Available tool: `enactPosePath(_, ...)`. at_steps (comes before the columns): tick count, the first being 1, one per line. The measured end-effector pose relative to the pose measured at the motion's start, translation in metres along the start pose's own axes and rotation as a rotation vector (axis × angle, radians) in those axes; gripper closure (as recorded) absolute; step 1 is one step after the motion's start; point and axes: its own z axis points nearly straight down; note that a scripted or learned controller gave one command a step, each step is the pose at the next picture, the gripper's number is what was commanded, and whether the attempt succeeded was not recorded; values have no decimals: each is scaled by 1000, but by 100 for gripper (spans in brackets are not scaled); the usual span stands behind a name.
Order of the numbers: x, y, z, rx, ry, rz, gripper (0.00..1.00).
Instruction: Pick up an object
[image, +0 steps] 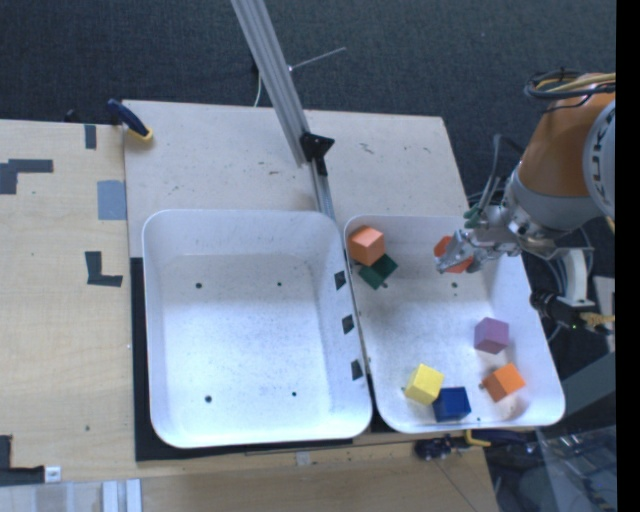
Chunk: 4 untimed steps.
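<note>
Over the right bin, near its far wall, the gripper is clenching a small red-orange block between its fingers, clear of the floor, while other blocks are lying scattered well apart below.

Your arm comes in from the right edge of the camera view, its broad orange band uppermost and the grey wrist section just below and left of it, with thin cables looping above the band. From that wrist the gripper reaches down and to the left, sitting low over the upper part of the right-hand bin, close to its far wall. A small orange-red piece shows right at the tip, but the metal parts blur together there, so you cannot judge how the jaws stand.
</note>
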Motion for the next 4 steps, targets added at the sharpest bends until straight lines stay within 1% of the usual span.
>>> enactPosePath(1,0,1,-27,2,1,0,100)
enactPosePath(2,60,7,-17,6,3,-5,100)
enactPosePath(4,183,26,-17,6,3,-7,100)
